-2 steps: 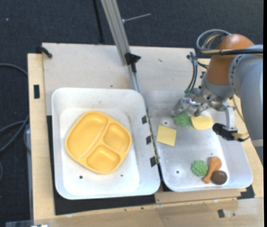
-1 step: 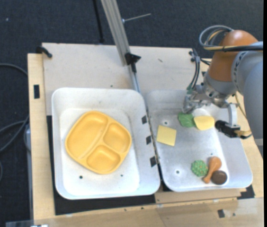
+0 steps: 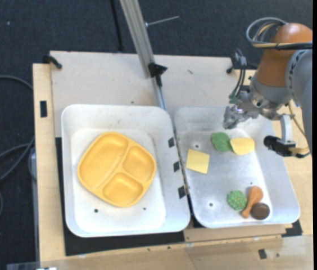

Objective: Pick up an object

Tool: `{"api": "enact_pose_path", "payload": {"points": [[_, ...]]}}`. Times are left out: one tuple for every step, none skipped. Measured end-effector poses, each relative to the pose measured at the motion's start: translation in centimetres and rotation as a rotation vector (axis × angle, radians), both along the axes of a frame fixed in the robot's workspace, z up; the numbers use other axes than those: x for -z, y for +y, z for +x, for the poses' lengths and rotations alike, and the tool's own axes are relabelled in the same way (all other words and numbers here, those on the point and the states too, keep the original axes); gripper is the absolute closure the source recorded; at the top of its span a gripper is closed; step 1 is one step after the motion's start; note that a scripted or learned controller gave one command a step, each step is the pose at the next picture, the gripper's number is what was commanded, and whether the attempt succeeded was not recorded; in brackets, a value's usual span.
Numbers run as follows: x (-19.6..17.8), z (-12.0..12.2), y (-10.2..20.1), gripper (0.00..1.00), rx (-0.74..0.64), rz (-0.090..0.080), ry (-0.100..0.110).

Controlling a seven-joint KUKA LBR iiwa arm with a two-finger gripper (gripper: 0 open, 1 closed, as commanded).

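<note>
The green lump (image 3: 221, 141) and yellow piece (image 3: 242, 145) touching it lie near the right bin's (image 3: 203, 207) back wall, just below my hand (image 3: 232, 117); both look light and rounded, best pinched across their middles. My hand's tip is too small and blurred to judge.

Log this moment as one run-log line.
phase: approach | end effector: over right bin, far edge, nothing seen held | nearest: green piece, yellow piece | left bin: yellow tray
</note>
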State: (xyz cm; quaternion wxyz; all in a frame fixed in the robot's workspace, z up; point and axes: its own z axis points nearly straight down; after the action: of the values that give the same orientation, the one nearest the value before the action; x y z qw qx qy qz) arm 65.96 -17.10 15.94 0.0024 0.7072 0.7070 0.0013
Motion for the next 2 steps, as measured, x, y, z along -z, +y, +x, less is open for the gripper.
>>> {"api": "enact_pose_path", "payload": {"points": [[-4.5,0.3,-0.3,1.00,-0.002,-0.001,-0.002],[-9.1,0.2,-1.0,1.00,0.000,-0.001,-0.002]]}}
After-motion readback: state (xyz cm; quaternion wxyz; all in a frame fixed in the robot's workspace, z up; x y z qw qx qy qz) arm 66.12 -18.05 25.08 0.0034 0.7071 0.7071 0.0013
